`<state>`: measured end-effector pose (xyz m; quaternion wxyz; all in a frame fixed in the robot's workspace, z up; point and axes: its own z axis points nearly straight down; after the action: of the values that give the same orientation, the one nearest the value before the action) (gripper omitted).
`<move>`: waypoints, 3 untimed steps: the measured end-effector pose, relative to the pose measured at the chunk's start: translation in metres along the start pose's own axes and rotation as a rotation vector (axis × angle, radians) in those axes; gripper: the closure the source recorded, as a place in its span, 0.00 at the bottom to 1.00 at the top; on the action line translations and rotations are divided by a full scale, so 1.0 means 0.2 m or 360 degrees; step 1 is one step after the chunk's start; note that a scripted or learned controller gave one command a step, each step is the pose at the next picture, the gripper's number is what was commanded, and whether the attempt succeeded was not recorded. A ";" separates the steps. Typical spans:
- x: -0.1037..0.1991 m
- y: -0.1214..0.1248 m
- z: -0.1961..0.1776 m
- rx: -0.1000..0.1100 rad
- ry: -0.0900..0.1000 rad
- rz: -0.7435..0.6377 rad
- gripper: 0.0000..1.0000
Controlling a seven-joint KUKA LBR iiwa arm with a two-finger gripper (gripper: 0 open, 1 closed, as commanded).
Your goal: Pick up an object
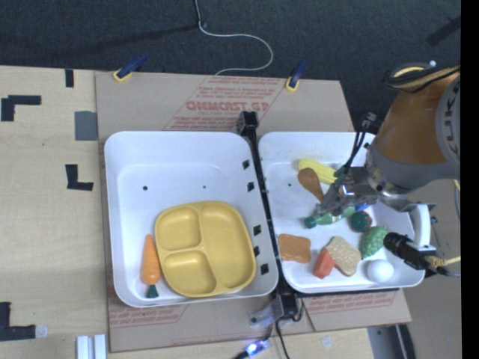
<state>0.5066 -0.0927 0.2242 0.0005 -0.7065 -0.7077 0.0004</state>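
Camera view places the gripper (340, 200) low in the right bin (288, 275), over a green toy (323, 218) beside a brown drumstick (310, 181). Finger state: cannot tell. Nothing is visibly lifted; the pick appears pending. The cardboard (224, 103) carries red lettering, partly legible, apparently "OKICHCAST".

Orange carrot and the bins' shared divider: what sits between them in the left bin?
In the camera view, the yellow divided plate lies between the orange carrot and the divider, beside the carrot on the left bin's white floor.
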 end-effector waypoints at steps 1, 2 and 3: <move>0.03 0.23 0.05 0.0000 0.0000 -0.0003 1.00; 0.10 0.51 -0.02 -0.0004 -0.0001 -0.0005 1.00; 0.11 0.65 -0.04 -0.0001 -0.0001 -0.0002 1.00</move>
<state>0.6356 -0.0701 0.2329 0.0002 -0.7061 -0.7081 0.0003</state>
